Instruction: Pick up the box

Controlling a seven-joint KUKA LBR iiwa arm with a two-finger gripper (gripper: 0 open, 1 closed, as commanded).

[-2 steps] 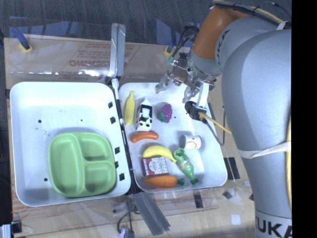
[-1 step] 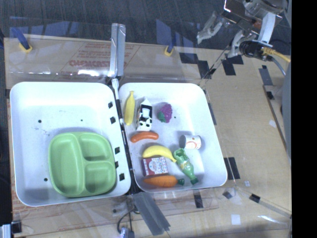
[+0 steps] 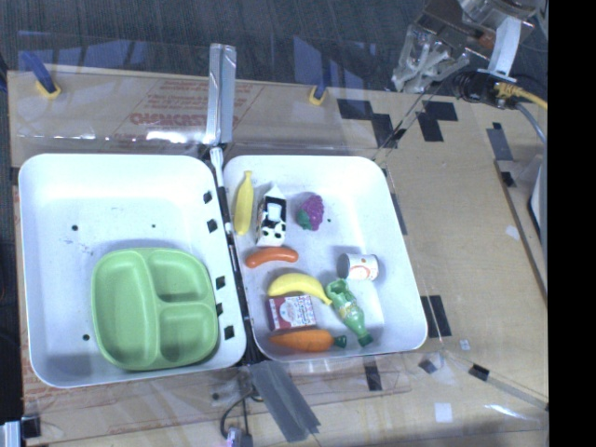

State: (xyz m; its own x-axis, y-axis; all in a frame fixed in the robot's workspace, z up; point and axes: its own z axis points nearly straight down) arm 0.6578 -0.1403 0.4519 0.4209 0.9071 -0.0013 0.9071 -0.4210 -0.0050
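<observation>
The box (image 3: 293, 312) is small and red with a pale label. It lies flat near the front of the right bin (image 3: 396, 240), wedged between a yellow banana (image 3: 300, 286) behind it and an orange carrot (image 3: 300, 341) in front. My gripper (image 3: 422, 71) hangs high above the bench beyond the right bin's far right corner, far from the box. Its fingers stand open with nothing between them.
The right bin also holds a second banana (image 3: 243, 203), a black-and-white milk carton (image 3: 272, 217), purple grapes (image 3: 310, 210), an orange sausage (image 3: 271, 256), a small can (image 3: 359, 267) and a green bottle (image 3: 350, 313) right of the box. A green divided plate (image 3: 154, 307) lies in the left bin (image 3: 56, 203).
</observation>
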